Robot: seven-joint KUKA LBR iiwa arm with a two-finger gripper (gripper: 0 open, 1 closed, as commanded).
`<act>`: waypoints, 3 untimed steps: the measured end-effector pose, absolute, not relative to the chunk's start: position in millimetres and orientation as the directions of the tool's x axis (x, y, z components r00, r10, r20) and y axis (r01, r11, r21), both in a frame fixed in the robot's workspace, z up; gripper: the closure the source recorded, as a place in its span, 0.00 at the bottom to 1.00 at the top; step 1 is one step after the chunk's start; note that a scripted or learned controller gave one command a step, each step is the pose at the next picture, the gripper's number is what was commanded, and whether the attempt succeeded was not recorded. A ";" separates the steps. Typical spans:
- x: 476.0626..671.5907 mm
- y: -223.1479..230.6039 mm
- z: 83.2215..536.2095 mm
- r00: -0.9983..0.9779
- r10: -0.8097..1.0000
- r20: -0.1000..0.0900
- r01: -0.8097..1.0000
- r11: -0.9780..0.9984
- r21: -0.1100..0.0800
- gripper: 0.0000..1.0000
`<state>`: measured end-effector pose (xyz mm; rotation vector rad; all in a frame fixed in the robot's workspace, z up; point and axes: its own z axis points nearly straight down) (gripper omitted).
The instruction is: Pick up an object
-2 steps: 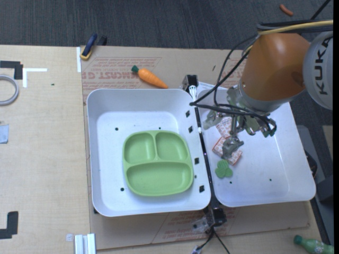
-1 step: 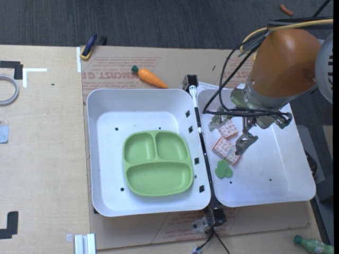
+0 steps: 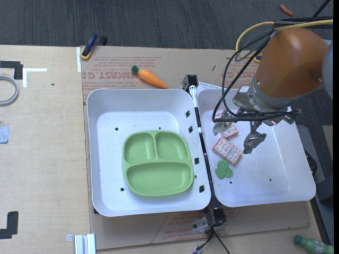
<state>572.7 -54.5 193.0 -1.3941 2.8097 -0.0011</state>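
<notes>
The arm reaches in from the right, its orange band point(image 3: 291, 62) bulking large over the upper part of the right bin point(image 3: 280, 189), with yellow and black cables looping off behind it. Below the band the wrist points down into that bin, and the gripper point(image 3: 239, 134) hangs over the bin's left half with its fingers spread wide; one dark finger point(image 3: 253, 141) shows clearly, while the other blends into the wrist hardware and a pale item beneath it. Nothing sits between the fingers. A small red-and-white patterned packet point(image 3: 227, 151) lies on the bin floor just below and left of the visible fingertip, close to it but whether they touch is hard to judge. A second piece of similar pattern point(image 3: 229, 130) peeks out under the wrist, mostly covered. A small green toy point(image 3: 223, 169) lies just beside the packet, near the wall shared with the left bin point(image 3: 106, 157). That bin holds a green divided plate point(image 3: 157, 163) with three compartments. A toy carrot point(image 3: 151, 77) rests on the cardboard beyond the bins.
</notes>
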 end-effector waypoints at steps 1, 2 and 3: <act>568.2 -109.4 96.0 -0.392 -0.920 -0.003 -0.920 0.392 -0.003 0.00; 570.5 -107.7 107.0 -0.397 -0.918 -0.010 -0.918 0.398 -0.010 1.00; 545.6 -51.4 258.3 -0.263 -0.965 -0.003 -0.965 0.263 -0.004 1.00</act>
